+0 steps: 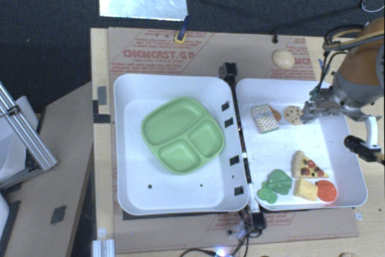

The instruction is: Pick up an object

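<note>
In the right bin (337, 147) lie a patterned square cracker (264, 118), a round chocolate-chip cookie (293, 115), a pizza slice (307, 165), a yellow cheese wedge (305, 189), a red tomato slice (326, 191) and a green leafy piece (275, 184). My gripper (310, 111) hangs low over the bin's upper right part, just right of the cookie. Nothing shows between its fingers. The arm's orange band sits above it at the right edge.
The left bin (129, 147) holds a green divided plate (182, 135). A pale round object (283, 58) lies on the cardboard behind the right bin. A black divider with clips runs between the bins. A shiny sheet lies at the far back.
</note>
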`<state>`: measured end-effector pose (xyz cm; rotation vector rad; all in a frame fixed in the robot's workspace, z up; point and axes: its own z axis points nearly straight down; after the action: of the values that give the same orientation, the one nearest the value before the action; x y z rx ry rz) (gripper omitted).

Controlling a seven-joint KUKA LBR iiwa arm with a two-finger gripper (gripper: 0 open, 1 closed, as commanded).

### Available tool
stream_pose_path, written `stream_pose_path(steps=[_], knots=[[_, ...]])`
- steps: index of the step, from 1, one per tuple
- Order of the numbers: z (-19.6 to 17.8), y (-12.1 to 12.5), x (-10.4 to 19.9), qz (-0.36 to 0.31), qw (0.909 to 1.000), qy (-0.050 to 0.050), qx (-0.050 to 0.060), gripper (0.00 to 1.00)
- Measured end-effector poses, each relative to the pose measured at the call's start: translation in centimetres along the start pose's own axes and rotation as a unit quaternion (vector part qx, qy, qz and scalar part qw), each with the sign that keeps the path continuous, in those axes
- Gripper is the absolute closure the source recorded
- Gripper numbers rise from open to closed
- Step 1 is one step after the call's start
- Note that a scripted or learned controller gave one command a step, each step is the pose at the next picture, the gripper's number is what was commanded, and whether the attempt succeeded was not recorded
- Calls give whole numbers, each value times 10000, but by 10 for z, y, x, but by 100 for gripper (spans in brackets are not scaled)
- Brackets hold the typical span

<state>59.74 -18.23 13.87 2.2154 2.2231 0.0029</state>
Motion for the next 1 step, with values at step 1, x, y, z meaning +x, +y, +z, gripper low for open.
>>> stream_pose_path(steps=[1], knots=[[-65, 4, -1, -5, 10000, -8, -23, 100]])
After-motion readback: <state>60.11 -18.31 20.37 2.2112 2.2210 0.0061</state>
